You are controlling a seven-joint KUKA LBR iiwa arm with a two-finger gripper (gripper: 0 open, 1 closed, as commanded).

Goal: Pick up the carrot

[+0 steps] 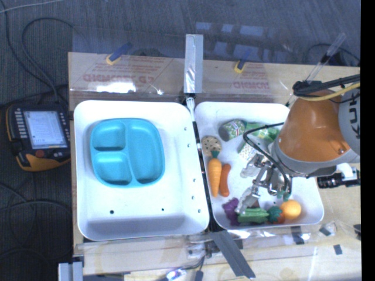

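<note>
The carrot (215, 172) is orange with a green top and lies lengthwise near the left wall of the right bin (206, 122). A second orange piece (225, 180) lies right beside it. My gripper (256, 187) hangs low over the middle of the right bin, to the right of the carrot and apart from it. Its metal fingers (251, 199) point down toward the toys at the bin's front. I see nothing held between them.
Around the gripper lie a purple toy (231, 206), a green toy (253, 215), an orange ball (290, 209), a cookie-like disc (211, 143) and a green can (233, 127). The left bin (82, 174) holds a blue divided plate (126, 151).
</note>
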